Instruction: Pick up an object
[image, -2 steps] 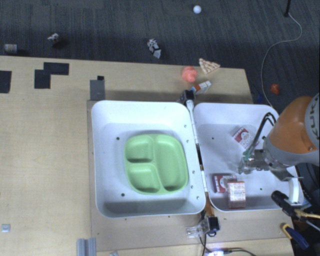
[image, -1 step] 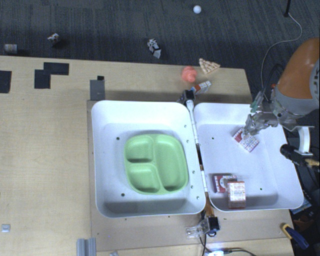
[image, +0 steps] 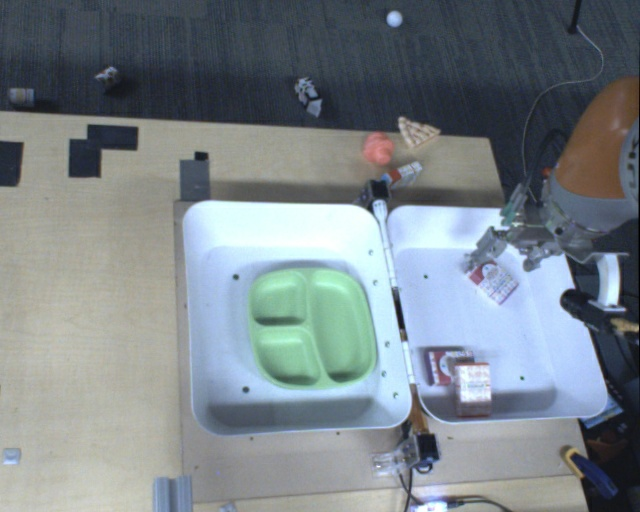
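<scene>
In the right bin (image: 560, 330), a small red-and-white packet (image: 497, 284) lies on the floor near the back. My gripper (image: 506, 262) hangs right over it, reaching in from the right, and stands open with a finger on each side of the packet's upper end. Nothing is clamped between the fingers. At the front of the same bin a dark red box (image: 442, 364) sits against a smaller red-and-white box (image: 473, 387).
The left bin (image: 215, 300) holds a green divided plate (image: 310, 325). Behind the bins on the bench lie a pink ball (image: 378, 149), a wedge-shaped toy (image: 418, 132) and a small tube (image: 405, 175). A cable clip (image: 408, 455) sits at the front edge.
</scene>
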